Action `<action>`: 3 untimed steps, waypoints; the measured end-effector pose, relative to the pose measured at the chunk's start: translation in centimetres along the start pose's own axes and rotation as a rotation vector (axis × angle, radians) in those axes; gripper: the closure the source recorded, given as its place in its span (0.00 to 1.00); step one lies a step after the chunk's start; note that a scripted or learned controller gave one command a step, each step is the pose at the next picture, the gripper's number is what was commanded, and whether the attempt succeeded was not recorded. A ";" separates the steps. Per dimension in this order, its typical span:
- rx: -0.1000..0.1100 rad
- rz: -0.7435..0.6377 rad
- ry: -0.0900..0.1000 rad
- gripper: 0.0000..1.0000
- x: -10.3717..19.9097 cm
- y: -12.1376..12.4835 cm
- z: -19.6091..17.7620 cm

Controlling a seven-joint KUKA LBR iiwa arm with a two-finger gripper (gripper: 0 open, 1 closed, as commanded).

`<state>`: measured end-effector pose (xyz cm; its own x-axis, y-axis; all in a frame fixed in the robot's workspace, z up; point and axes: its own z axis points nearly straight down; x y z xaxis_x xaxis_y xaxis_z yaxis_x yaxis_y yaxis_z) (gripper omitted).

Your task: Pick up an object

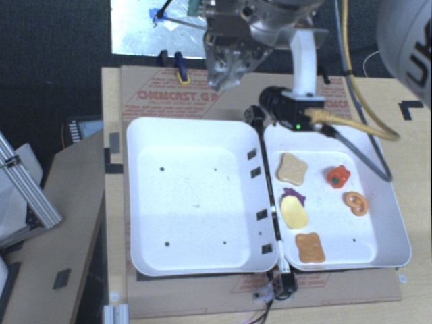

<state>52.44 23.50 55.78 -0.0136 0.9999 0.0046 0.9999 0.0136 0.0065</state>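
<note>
The right bin (378,248) holds several toy foods. A pale bread slice (292,169) lies near its upper left. Below the bread are a small purple piece (294,195) and a yellow oval (294,214) touching it, then a brown toast-like square (310,247) near the front. At the right, a red pepper-like piece (339,175) sits above an orange pretzel (356,203). My gripper (226,73) hangs high over the back edge of the bench, above the left bin's far right corner, with nothing seen in it.
The left bin (145,248) sits beside the right one, joined by black clips (260,194) along the middle. Cardboard (162,93) underlies both. A yellow cable (351,117) and a grey cable (368,157) drape over the right bin's back. A metal rail (27,187) stands left.
</note>
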 end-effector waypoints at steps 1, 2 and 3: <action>0.007 0.016 -0.005 1.00 -5.5 -4.0 2.3; 0.005 0.005 -0.003 1.00 0.3 -2.9 2.3; 0.004 0.014 -0.004 1.00 -0.2 2.4 2.4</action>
<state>54.89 23.37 53.43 0.0005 1.0000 0.0003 1.0000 -0.0005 0.0029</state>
